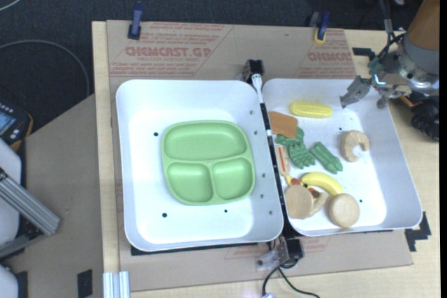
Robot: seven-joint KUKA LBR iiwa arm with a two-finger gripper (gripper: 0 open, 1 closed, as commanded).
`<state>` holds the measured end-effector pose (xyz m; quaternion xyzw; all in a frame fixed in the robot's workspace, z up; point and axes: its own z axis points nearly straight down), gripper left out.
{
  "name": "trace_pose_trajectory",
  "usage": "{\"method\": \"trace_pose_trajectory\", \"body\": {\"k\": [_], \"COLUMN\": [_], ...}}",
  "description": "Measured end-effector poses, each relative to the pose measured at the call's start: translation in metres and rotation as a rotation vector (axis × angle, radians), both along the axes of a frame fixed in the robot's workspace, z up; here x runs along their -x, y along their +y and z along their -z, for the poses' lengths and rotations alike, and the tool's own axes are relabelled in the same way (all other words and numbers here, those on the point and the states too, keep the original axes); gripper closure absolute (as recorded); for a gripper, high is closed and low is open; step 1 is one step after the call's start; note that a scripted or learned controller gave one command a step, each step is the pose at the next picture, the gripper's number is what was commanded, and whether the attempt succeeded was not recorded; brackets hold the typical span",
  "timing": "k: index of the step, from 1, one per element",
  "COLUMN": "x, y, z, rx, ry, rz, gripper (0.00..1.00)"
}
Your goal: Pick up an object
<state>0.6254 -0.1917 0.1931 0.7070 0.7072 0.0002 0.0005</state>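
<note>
Approach step, nothing grasped yet. Gripper (364,91) hangs at the upper right of the frame, over the far edge of the right bin (398,150), jaws apart and holding nothing. Candidate objects sit in that bin: yellow oblong piece (311,109) near its top, banana (323,182) lower down, green beans (326,157) mid-bin, a round bun (343,210) at the bottom. Left bin (133,150) holds a green divided plate (208,160). Next move likely calls for coming down over one item, the yellow piece being closest, then closing.
</note>
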Motion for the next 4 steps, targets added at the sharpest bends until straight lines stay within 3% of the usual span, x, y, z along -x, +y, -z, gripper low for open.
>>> {"method": "trace_pose_trajectory", "body": {"k": [1,2,4], "x": [0.056,0.051,0.051], "y": [0.001,0.000,0.000], "z": [0.115,0.098,0.077], "rx": [-0.005,0.000,0.002], "ry": [0.013,-0.001,-0.006], "rz": [0.003,0.002,0.003], "gripper": [0.00,1.00,1.00]}}
